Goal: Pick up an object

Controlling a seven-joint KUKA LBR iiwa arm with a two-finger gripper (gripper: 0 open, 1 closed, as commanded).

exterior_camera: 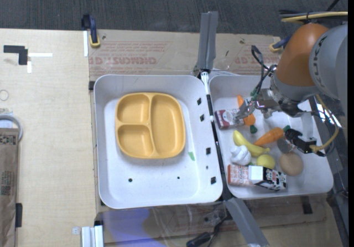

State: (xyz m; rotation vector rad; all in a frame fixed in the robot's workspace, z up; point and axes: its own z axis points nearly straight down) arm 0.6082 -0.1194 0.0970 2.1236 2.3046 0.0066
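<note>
My gripper (245,113) hangs low over the upper left part of the right bin (323,182), at the end of the grey arm with its orange band (298,55). Its tip is just right of a small red and white carton (223,119) and beside a small orange piece (251,120). Below it lie a yellow banana (246,144), a carrot (269,136), a white lumpy object (240,155), a lemon (266,161), a brown round object (291,164) and a flat red, white and black carton (256,175). Nothing is visibly held.
The left bin (105,146) holds a yellow three-compartment plate (150,125). A grey divider post (207,41) stands between the bins at the back. Cables and a black part (298,142) of the arm hang over the right bin's right side.
</note>
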